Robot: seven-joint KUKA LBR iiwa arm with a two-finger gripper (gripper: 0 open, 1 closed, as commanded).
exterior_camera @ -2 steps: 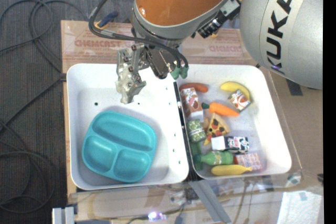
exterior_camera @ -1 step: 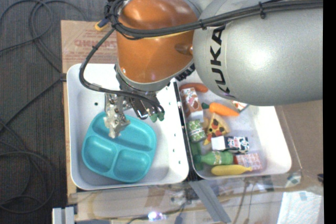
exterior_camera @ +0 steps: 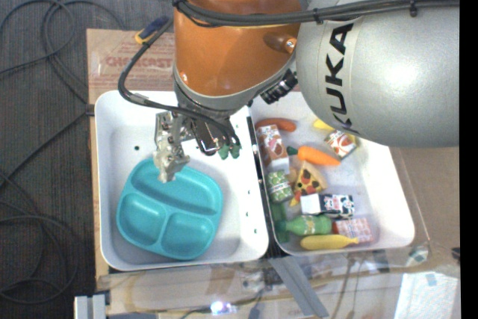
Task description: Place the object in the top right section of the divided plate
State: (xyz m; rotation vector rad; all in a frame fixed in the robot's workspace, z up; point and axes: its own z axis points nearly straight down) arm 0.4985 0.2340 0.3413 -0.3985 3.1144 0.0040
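A teal divided plate (exterior_camera: 124,219) lies in the left white bin (exterior_camera: 112,131), toward its front. It has one wide section at the back and two smaller ones at the front. My gripper (exterior_camera: 169,169) hangs below the orange wrist, its tip just over the back left edge of the plate's wide section. I cannot make out any object at its tip. The arm's body hides the back of both bins.
The right bin (exterior_camera: 399,220) holds several toy foods: a sausage (exterior_camera: 278,125), a carrot (exterior_camera: 317,156), a pizza slice (exterior_camera: 308,179), a green bottle (exterior_camera: 310,224), a yellow banana (exterior_camera: 328,241) and small cartons. Cables lie on the floor to the left.
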